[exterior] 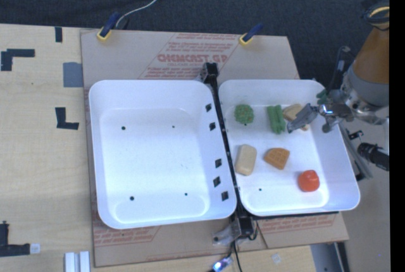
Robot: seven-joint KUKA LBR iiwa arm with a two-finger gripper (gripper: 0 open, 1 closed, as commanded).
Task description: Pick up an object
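Observation:
The right bin (335,157) holds several small objects. A round green piece (244,114) and a long green piece (276,119) lie near its far side. A beige block (246,159), an orange-brown piece (277,157) and a red piece (309,181) lie nearer the front. A tan piece (292,112) sits beside the long green one, partly covered by a gripper finger. My gripper (315,121) hovers over the bin's far right part, open, with nothing between its fingers.
The left bin (152,157) lies beside the right one, with a black divider strip (218,138) between them. Both rest on a cardboard sheet (190,55) held by clamps. The arm (370,74) comes in from the right.

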